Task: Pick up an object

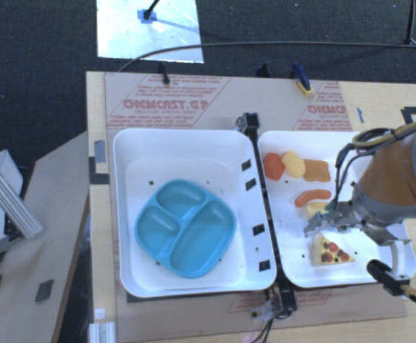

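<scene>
Nearest to me, at the front edge of the desk (194, 91), I see a small bundle of wires and a black clamp (283, 302) where the two white bins meet. In the right bin (294, 274), close to its front wall, a toy pizza slice (329, 251) lies flat, with its crust toward the left. Just behind it the gripper (321, 222) hangs low over the bin floor, coming in from the right under the grey arm with its orange band (394, 174). The metal tip is just beside a small yellow piece (315, 209), but I cannot tell whether the fingers are apart or together, and I see nothing held between them. A little further back lies a toy sausage (312, 197), reddish orange, lengthwise across the bin. Behind it, near the back wall, three toy foods sit in a row and touch one another: a red round one (273, 166), a yellow one (292, 163) and an orange flat one (317, 169). In the left bin (133, 191) a blue divided plate (185, 227) rests flat, somewhat turned, near the middle. At the far edge of the desk I see a blue clip (302, 77), and beyond the desk, on the dark floor, a shiny square sheet (149, 20) with a black cable across it.
</scene>
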You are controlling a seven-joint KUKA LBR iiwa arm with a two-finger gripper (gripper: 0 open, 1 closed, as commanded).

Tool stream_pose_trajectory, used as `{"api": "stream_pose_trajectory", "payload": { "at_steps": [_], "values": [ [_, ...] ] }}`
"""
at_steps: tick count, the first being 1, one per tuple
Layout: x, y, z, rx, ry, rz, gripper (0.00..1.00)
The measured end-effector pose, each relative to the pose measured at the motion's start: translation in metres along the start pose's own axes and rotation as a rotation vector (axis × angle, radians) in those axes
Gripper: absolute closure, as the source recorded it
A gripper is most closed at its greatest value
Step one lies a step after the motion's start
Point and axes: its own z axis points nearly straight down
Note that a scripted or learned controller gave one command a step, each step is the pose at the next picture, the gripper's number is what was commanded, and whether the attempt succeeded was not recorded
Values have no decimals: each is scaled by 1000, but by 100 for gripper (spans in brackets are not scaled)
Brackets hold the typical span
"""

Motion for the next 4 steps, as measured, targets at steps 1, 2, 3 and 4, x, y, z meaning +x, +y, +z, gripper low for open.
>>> {"api": "stream_pose_trajectory", "payload": {
  "at_steps": [1, 2, 3, 4],
  "values": [
    [0, 1, 5, -4, 0, -1, 0],
    [0, 2, -6, -7, 0, -1, 100],
    [-8, -2, -65, -9, -3, 1, 100],
    [-8, -1, -119, -10, -3, -5, 100]
  ]
}}
